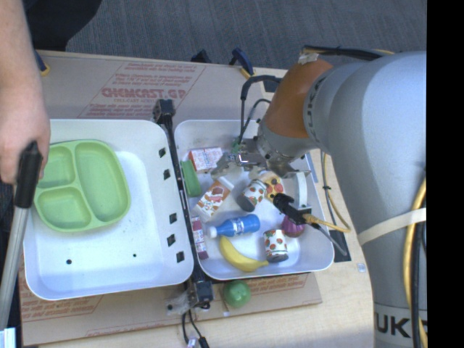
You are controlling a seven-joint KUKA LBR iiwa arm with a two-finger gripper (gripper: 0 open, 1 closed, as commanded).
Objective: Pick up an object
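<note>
Hand point(247, 157) sits low over the far half of the right bin point(217, 130), and the grey arm with its orange band comes in from the right above it. I can't tell if the hand is spread or pressed together; the wrist covers it. I see nothing gripped in it.

All the pickable things but one are in that right bin. A pink and white box point(205, 156) lies just left of the hand. A red and white carton point(212, 199) is near-left of it, and a printed can point(254, 193) is just near of it. A green piece point(191, 178) rests against the bin's left wall. A blue bottle point(236, 227) lies on its side mid-bin, with a banana point(243, 257) nearer, by the front wall. A second printed can point(276, 245) stands just right of the banana, with a purple ball point(293, 228) beyond it. A small red packet point(197, 236) lies by the left wall.

The left bin point(109, 261) holds a green divided plate point(81, 185). A green ball point(235, 293) sits outside on the cardboard point(145, 85), just near of the right bin. The worktop point(341, 296) shows at near right. A person's arm point(18, 107) at the left edge holds a black-handled stick point(27, 174).
</note>
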